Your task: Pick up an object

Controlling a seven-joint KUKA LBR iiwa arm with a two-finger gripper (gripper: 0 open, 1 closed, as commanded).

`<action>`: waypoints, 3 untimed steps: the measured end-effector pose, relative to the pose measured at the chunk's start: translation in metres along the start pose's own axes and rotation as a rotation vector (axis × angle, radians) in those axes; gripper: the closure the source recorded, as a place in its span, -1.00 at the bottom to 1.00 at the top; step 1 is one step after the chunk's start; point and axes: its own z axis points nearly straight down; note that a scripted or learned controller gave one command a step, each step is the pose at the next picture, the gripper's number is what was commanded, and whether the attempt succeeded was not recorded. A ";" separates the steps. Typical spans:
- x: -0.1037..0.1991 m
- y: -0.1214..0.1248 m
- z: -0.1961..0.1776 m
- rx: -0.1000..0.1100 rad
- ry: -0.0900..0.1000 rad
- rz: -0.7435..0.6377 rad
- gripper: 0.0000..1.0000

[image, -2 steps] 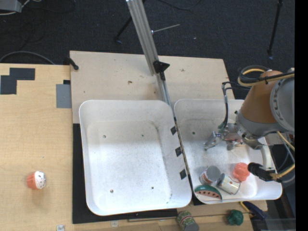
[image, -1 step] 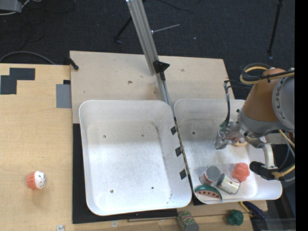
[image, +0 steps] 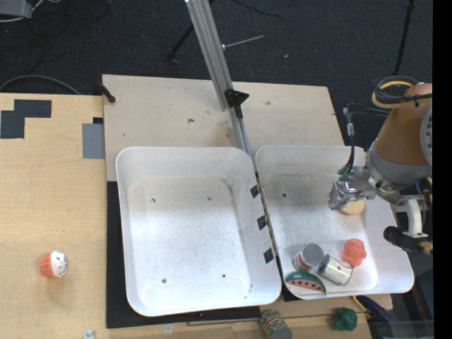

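My gripper (image: 345,195) hangs low over the right bin (image: 282,162), close to its right wall. A pale tan object (image: 354,205) sits right beneath it, partly covered by the gripper, and contact between them is hidden. Toward the bin's front lie a red-orange lump (image: 354,251), a small can (image: 308,256), a silver cylinder (image: 335,270) and a watermelon-slice toy (image: 305,283).
The left bin (image: 141,162) adjoins the right one along a shared wall. A slanted metal bar (image: 215,55) rises behind the bins. An orange-and-white toy (image: 53,265) lies on the wooden bench far left. A green toy (image: 345,319) and another can (image: 272,323) sit past the front rim.
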 end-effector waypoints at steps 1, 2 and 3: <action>-0.001 -0.005 -0.044 0.000 0.000 -0.002 1.00; -0.012 -0.008 -0.099 -0.002 -0.001 -0.002 1.00; 0.040 -0.005 -0.106 0.003 0.003 -0.009 1.00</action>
